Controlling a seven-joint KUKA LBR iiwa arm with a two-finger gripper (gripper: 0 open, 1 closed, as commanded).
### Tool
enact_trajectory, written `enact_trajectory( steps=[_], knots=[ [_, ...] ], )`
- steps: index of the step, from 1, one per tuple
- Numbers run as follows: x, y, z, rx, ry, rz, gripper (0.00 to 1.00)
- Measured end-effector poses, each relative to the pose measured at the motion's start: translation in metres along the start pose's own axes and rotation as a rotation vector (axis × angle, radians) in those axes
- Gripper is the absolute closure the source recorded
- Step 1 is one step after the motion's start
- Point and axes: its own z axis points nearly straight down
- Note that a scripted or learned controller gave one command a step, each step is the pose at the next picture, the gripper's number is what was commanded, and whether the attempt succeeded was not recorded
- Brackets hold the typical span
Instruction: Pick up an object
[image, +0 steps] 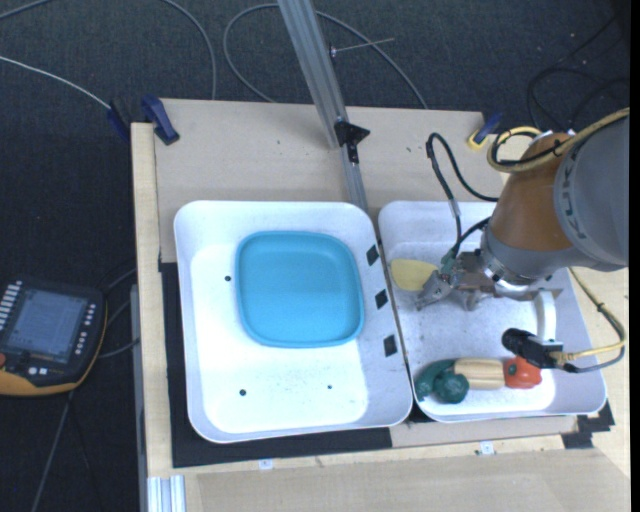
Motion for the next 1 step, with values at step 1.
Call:
enact_trajectory(
  steps=[1],
  knots=[
    [0.0, 0.0015, -0.0131, -0.006, 0.0, 0.0, 1.0]
  ],
)
